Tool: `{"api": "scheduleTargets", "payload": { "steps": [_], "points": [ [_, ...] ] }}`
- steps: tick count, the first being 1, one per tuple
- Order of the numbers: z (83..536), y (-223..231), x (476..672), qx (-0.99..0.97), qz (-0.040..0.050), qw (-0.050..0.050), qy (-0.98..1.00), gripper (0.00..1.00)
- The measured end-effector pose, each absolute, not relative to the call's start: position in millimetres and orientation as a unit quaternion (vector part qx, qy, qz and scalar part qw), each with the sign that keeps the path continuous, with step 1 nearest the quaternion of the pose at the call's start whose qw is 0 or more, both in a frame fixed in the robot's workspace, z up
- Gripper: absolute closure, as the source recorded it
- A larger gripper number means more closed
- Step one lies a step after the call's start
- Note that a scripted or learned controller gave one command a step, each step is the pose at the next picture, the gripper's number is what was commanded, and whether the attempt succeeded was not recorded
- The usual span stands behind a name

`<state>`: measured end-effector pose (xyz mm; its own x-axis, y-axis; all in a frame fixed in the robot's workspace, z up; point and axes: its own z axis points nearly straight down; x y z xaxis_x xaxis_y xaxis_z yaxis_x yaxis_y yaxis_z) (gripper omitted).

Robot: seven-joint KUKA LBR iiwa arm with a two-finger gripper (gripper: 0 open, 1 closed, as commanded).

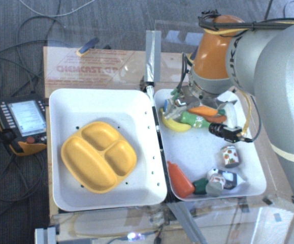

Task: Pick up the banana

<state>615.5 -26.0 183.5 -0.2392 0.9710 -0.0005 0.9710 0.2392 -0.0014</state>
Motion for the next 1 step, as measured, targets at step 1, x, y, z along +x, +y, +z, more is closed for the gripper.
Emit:
{"api": "scheduleTargets", "payload": {
  "steps": [1],
  "points": [
    [183.3,-26.3,615.3,-0.617,0.0013,0.000,-0.787,0.00]
  ]
}}
